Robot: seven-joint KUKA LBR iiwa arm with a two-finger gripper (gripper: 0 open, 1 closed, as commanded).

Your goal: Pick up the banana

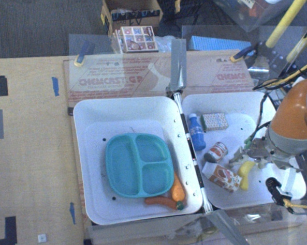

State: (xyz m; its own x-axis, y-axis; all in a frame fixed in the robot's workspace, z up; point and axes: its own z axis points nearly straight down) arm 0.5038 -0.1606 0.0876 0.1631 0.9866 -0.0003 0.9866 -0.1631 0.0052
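Observation:
The banana point(245, 174) is small and yellow, and it lies in the right white bin point(247, 123), near the bin's front right. My gripper point(250, 156) hangs directly over the banana's upper end, at the tip of the grey arm with the orange band point(297, 117). The gripper's body hides the banana's top end. I cannot make out whether it touches the banana.
The right bin also holds a blue bottle point(196, 132), a small patterned box point(215, 121), a can point(215, 152) and a carton point(222, 176) just left of the banana. The left bin point(90, 149) holds a teal divided plate point(139, 164), a carrot point(161, 201) and an orange piece point(178, 189).

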